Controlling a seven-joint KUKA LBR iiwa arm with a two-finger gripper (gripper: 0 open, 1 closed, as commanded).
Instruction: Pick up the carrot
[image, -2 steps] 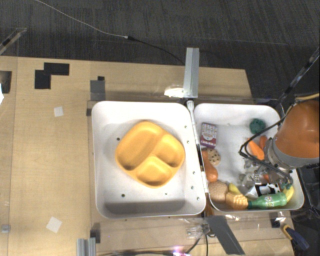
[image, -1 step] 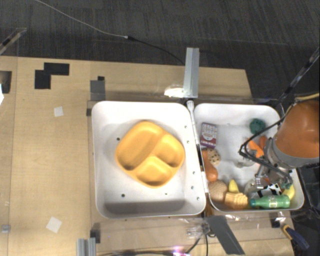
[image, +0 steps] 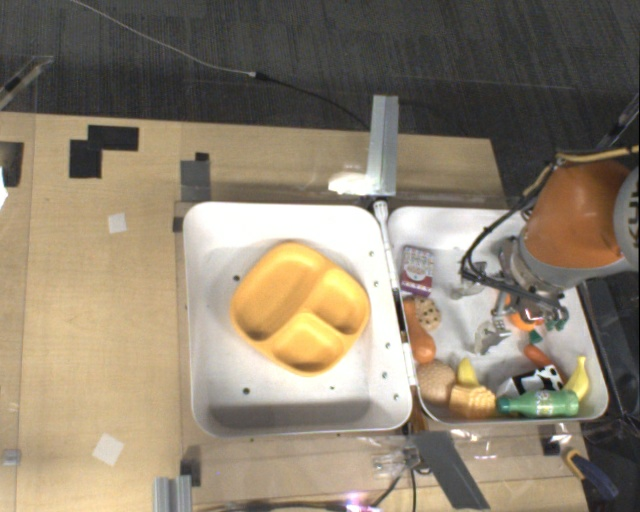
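The carrot, a small orange piece, lies in the right bin near its right wall. Another orange bit shows just under the wrist; I cannot tell what it is. My gripper hangs low in the middle of the right bin, just left of the carrot, under the arm's orange band. Whether it touches the carrot is unclear from this angle.
Around the gripper lie a cookie, a reddish sausage, a bread roll, a green bottle, a banana and a snack packet. The left bin holds a yellow divided plate.
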